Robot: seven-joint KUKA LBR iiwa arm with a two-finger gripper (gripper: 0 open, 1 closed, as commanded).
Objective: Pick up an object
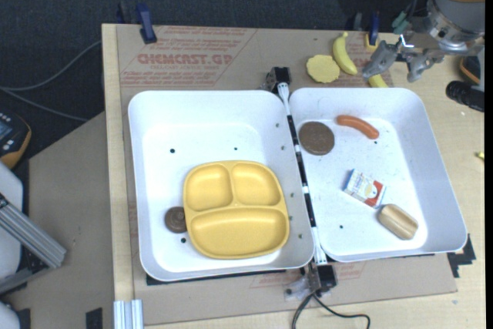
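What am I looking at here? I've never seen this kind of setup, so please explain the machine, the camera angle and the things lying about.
One camera looks down at a slant on a bench. The machine is a robot arm, grey with an orange band, reaching in from the right; its gripper hangs above the bench behind the right bin, open, with nothing between its fingers.

Two shallow white bins sit side by side. The left bin holds a yellow divided plate and a small brown disc beside it. The right bin holds a sausage, a brown cookie, a small carton and a bread roll.

Outside the bins, near the gripper, lie a banana and a yellow round piece.
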